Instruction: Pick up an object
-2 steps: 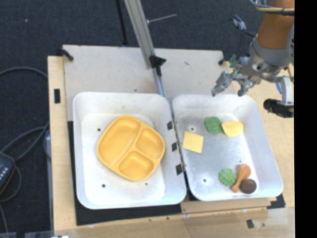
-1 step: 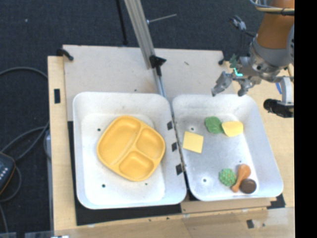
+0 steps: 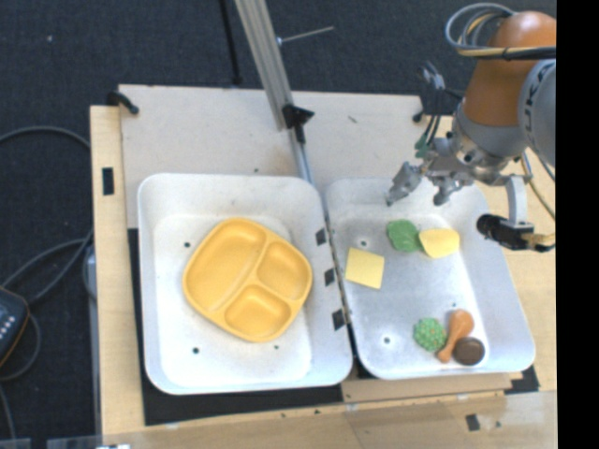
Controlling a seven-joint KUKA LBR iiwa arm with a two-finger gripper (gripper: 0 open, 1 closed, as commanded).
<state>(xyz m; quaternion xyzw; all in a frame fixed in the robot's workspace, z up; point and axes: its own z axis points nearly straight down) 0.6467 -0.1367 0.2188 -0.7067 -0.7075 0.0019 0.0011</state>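
Your gripper (image 3: 423, 188) hangs above the back edge of the right bin (image 3: 487, 344), its two fingers spread apart with nothing between them. It sits just behind the green piece (image 3: 403, 235) and the yellow lump (image 3: 439, 242), which lie touching side by side in the far half of that bin. The arm (image 3: 501, 82) comes in from the right, orange band uppermost.

Nearer the bin's left wall you have a flat yellow square (image 3: 365, 268), apart from the other pieces. In the near right corner sits a cluster: a green knobbly ball (image 3: 430, 333), an orange drumstick shape (image 3: 456, 331) leaning against it, and a small brown round piece (image 3: 469, 351) at the drumstick's lower end (all three look to be in contact).

The left bin (image 3: 168, 344) holds a yellow divided plate (image 3: 247, 278), three compartments, turned at a slant and lying roughly in the middle.
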